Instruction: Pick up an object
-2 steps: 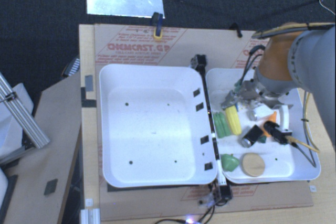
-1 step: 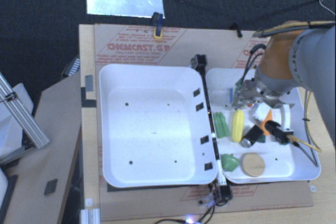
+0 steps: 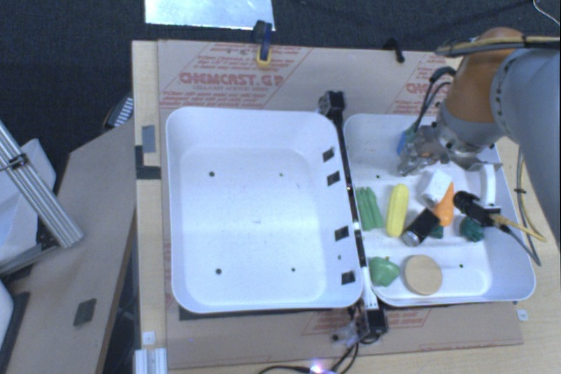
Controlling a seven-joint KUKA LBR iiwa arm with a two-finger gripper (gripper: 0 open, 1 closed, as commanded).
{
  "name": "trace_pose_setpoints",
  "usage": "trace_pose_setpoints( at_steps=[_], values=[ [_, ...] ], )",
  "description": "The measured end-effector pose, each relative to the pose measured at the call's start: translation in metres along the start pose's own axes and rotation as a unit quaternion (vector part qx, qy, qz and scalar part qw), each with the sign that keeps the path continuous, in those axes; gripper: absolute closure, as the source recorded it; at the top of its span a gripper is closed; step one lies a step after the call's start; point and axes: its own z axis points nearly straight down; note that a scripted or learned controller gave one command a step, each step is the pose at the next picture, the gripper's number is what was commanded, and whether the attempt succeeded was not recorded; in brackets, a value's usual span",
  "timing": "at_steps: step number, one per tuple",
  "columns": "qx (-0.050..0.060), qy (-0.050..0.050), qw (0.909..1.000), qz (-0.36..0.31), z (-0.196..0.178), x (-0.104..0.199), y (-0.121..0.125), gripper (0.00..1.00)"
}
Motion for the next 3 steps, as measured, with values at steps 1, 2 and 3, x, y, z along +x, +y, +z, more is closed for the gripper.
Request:
trace_pose_setpoints(
  at_steps=[1,2,3],
  values=[
    [-0.001,-0.001,1.0,-0.001,0.0,0.001,0.0,0.0],
    [-0.003,-0.005,1.0,-0.001,-0.001,0.043,-0.045,0.0],
    [-0.004,-0.001,1.0,-0.003,-0.001,0.05,0.018,0.0]
  ],
)
